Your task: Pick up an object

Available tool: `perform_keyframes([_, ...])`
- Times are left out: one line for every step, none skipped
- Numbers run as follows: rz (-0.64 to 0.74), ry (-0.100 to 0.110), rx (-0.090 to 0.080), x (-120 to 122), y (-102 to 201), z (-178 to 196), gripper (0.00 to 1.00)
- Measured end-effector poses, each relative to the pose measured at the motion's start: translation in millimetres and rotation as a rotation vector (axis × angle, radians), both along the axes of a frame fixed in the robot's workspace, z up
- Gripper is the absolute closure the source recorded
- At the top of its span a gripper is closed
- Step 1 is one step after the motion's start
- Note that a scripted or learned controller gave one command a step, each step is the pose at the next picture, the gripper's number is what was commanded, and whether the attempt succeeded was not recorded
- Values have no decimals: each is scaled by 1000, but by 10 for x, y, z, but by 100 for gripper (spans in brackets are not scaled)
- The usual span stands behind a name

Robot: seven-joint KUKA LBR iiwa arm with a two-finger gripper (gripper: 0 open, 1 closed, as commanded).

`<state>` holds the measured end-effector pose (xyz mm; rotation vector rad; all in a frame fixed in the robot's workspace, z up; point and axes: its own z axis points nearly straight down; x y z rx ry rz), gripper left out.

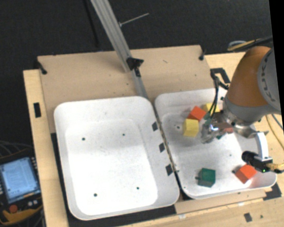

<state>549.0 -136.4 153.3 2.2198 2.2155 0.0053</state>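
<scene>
The right bin (191, 191) holds several small blocks. A yellow block (190, 128) lies near its upper middle, with an orange block (198, 112) just behind it. A green block (206, 177) rests near the front wall, and another orange block (245, 173) sits at the front right corner. My gripper (210, 131) hangs low in the bin, right beside the yellow block's right side, under the grey and orange arm (248, 85). Its tips are small and blurred against the bin floor.
The left bin (111, 154) is a shallow white tray beside the right one. A slanted metal pole (115, 32) rises at the back centre. A handheld pendant (14, 181) sits off the bench at the left.
</scene>
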Motion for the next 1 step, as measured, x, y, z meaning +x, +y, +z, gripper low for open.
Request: perform_keyframes([5,-1,0,-30,-7,448,100])
